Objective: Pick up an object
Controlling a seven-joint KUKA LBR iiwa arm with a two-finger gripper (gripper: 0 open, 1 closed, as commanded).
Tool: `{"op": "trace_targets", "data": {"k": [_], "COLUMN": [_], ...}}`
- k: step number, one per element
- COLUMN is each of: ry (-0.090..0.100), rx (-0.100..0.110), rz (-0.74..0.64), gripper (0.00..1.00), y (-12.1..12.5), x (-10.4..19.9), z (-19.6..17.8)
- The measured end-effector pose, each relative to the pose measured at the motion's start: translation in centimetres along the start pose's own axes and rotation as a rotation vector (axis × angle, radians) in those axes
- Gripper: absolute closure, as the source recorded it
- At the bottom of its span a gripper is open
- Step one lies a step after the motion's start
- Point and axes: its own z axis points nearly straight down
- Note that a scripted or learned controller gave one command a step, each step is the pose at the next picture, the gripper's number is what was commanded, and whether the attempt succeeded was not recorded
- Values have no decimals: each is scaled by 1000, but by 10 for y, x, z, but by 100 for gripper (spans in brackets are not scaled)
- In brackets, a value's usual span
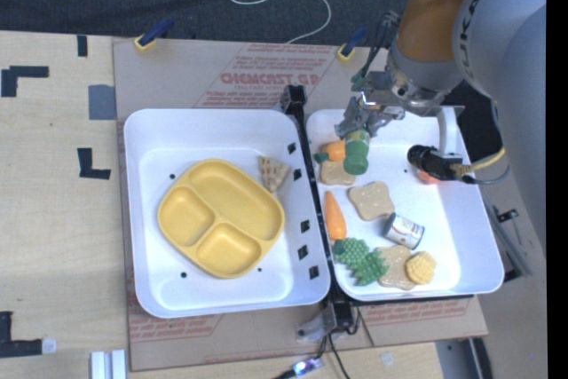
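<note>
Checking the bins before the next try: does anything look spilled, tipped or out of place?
Only small things: the silver can lies tipped on its side in the right bin, and one tan food piece sits apart beside the yellow tray.

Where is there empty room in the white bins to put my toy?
Most room is in the left bin: its far strip behind the yellow plate. In the right bin, a bare patch lies between the can and right wall. Its left side is crowded: carrot, bread, green cylinder.
</note>
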Motion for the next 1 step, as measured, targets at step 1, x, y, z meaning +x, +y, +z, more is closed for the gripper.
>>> {"op": "trace_targets", "data": {"k": [1], "ry": [0], "rx": [0], "rz": [-1], "gripper": [100], "y": [5], "x": [5], "z": [6]}}
